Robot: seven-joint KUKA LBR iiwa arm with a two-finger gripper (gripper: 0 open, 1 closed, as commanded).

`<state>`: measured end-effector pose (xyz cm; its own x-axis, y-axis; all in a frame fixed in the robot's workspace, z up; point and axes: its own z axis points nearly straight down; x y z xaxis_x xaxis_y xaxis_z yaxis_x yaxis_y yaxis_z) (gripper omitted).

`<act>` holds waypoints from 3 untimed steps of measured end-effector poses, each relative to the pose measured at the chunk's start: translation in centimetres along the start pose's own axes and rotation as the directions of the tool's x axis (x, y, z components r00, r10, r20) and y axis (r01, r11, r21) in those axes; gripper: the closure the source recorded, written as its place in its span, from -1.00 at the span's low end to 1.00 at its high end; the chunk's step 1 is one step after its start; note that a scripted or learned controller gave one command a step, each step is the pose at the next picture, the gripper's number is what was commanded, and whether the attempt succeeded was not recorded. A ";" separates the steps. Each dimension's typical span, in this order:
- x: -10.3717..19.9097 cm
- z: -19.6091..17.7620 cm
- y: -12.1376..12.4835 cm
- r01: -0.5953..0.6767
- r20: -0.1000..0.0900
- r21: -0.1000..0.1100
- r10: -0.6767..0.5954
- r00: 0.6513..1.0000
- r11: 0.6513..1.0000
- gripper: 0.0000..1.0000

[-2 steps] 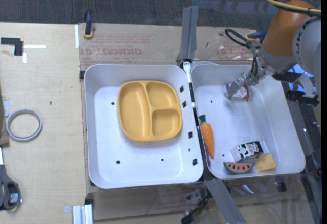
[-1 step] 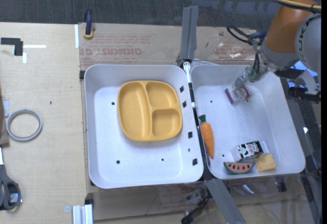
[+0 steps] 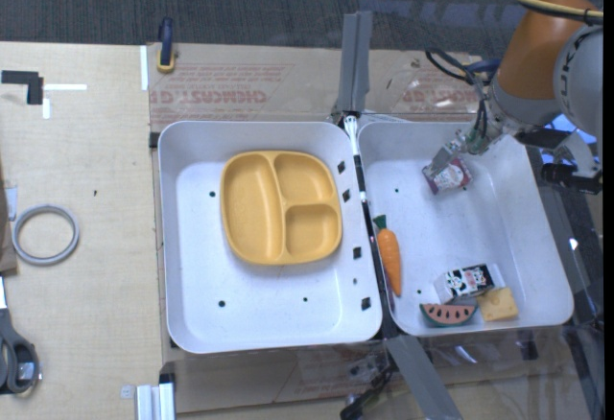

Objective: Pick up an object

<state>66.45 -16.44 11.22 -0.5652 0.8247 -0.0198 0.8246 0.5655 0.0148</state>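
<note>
Jaws-wise, honestly can't tell what mine are doing; my gripper [image 3: 472, 142] is up at the right bin's [image 3: 537, 217] back edge, right by a crinkly packet [image 3: 448, 174]. Left bin [image 3: 192, 265] has the yellow plate [image 3: 281, 206]. Along the right bin's left wall lies a carrot [image 3: 389, 258]; in the front corner, a watermelon slice [image 3: 449, 314], carton [image 3: 467, 280] and cheese [image 3: 499, 304].

A roll of tape [image 3: 43, 234] lies on the desk [image 3: 86, 150] left of the bins, with scissors [image 3: 17, 362] near it and a clamp [image 3: 166, 46] further back.
</note>
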 end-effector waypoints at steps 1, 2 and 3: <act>0.0 0.0 0.0 0.000 0.000 0.000 0.000 1.000 1.000 -1.00; -2.0 1.5 -3.0 -0.013 -0.012 0.009 0.013 1.000 1.000 -1.00; -2.0 -1.4 -1.9 0.138 -0.016 0.010 -0.138 0.990 0.990 -1.00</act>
<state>66.01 -19.12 12.65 -0.6738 0.7389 -0.0055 0.7389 0.6738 0.0019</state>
